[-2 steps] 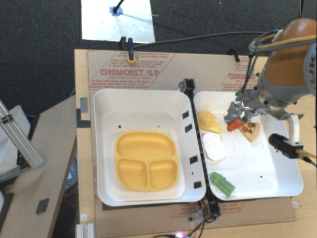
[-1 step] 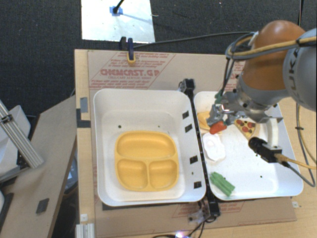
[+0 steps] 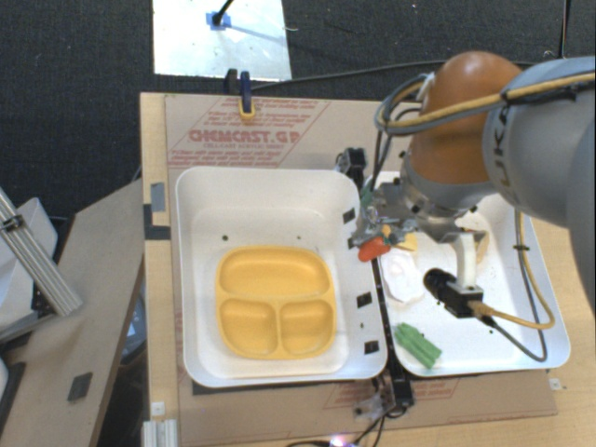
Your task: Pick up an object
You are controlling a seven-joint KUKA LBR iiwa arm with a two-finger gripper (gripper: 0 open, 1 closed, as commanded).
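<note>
The green block [image 3: 416,345] lies at the near edge of the right bin [image 3: 538,338]. My end effector [image 3: 375,229] hangs over the divide between the bins, a red-orange object [image 3: 372,248] right at its tip; I cannot tell whether it is apart or clamped. The yellow divided tray [image 3: 276,301] sits in the left bin [image 3: 209,203].

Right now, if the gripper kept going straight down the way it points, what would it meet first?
Probably the small red-orange object just under the gripper, near the wall where the two bins meet. Depth is hard to judge from this slanted view, so it could land on the right bin beside it.
</note>
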